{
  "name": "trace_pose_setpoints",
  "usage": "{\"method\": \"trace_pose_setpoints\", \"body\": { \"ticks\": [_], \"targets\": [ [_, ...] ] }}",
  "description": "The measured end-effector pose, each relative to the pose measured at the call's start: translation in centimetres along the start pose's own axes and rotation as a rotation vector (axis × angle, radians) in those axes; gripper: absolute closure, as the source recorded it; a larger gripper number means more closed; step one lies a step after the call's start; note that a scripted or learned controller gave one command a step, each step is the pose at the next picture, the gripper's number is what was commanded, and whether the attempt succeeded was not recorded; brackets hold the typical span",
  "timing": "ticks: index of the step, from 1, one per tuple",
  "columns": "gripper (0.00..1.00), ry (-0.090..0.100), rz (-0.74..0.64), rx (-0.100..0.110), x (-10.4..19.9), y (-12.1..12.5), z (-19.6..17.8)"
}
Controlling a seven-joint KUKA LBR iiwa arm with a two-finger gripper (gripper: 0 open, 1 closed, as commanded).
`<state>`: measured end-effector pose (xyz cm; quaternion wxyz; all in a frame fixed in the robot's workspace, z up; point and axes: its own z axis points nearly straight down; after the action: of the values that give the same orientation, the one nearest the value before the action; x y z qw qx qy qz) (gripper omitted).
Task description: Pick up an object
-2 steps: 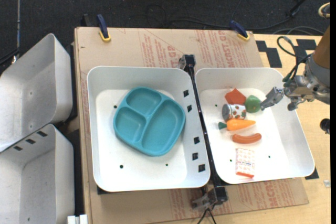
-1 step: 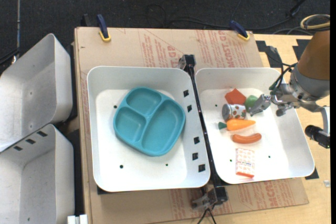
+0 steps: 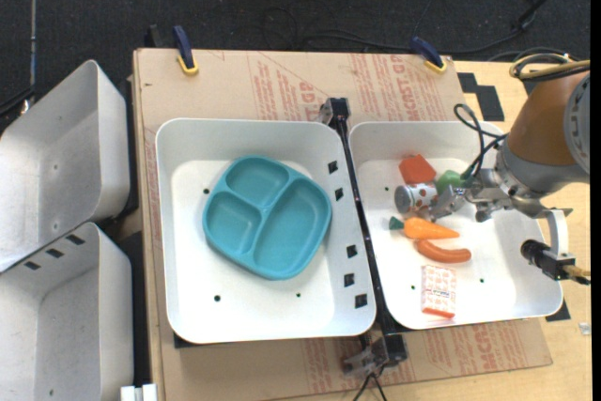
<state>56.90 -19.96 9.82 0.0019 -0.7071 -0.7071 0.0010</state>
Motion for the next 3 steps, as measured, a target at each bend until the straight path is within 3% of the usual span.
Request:
{"method": "trace_pose_setpoints", "body": {
  "ticks": [1, 3],
  "targets": [
    [1.0, -0.002, 0.0, -0.006, -0.1, 0.1, -1.4],
    [1.0, -0.004, -0.004, -0.01, 0.3, 0.1, -12.1]
  ]
}}
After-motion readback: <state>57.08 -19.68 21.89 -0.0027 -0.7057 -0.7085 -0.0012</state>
